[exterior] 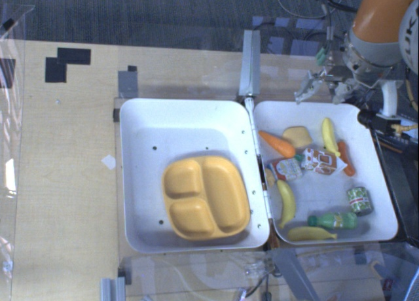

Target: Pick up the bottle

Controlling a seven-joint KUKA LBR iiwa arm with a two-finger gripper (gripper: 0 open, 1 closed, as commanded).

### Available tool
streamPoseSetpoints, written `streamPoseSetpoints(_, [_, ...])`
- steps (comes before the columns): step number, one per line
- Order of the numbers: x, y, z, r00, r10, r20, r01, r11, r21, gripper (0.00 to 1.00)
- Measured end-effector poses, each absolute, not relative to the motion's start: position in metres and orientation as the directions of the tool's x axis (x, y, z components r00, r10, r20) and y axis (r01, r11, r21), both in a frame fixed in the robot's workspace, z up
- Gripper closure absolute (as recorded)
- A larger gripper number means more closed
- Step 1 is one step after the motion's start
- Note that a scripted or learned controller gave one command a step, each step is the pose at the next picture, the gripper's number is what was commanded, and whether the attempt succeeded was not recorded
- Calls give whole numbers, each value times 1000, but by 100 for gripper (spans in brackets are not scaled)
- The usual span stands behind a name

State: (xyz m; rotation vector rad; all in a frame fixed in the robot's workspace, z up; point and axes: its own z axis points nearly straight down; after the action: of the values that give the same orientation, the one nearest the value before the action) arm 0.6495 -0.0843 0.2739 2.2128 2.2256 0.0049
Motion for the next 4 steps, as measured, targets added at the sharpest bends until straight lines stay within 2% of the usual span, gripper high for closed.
streamPoseSetpoints(1, [576, -35, 185, -89, 996, 0, 996, 89, 3, 0])
streamPoseSetpoints(2, [511, -3, 185, 11, 1000, 1, 1000, -11, 3, 0])
streamPoseSetpoints(3, [606, -34, 357, -128, 992, -1, 992, 128, 8, 0])
streamPoseSetpoints(4, [563, -50, 202, -141, 990, -1, 990, 141, 3, 0])
